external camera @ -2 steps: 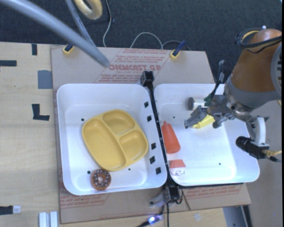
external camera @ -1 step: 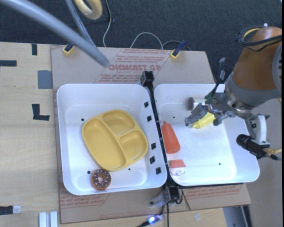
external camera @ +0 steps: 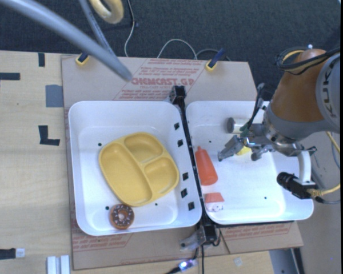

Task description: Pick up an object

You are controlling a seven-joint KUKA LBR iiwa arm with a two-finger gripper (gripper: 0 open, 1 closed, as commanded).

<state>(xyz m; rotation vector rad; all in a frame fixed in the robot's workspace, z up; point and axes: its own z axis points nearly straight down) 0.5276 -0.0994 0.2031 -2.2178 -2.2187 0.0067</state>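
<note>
My gripper [external camera: 229, 138] hangs over the right bin [external camera: 274, 210], in its upper middle part, with the arm coming in from the right. Its two grey fingers [external camera: 226, 152] are spread apart and I see nothing between them, so it is open. An orange carrot-shaped object [external camera: 206, 166] lies against the right bin's left wall, just left of the gripper and apart from it. A small red and white piece [external camera: 214, 201] lies below the orange one. A bit of yellow [external camera: 247, 148] shows at the gripper's base; I cannot tell what it is.
The left bin [external camera: 80, 130] holds a yellow divided plate [external camera: 138, 167] and a chocolate donut [external camera: 121, 216] near its front wall. A black-clipped divider [external camera: 186, 153] separates the bins. A grey pole [external camera: 57, 24] crosses the upper left.
</note>
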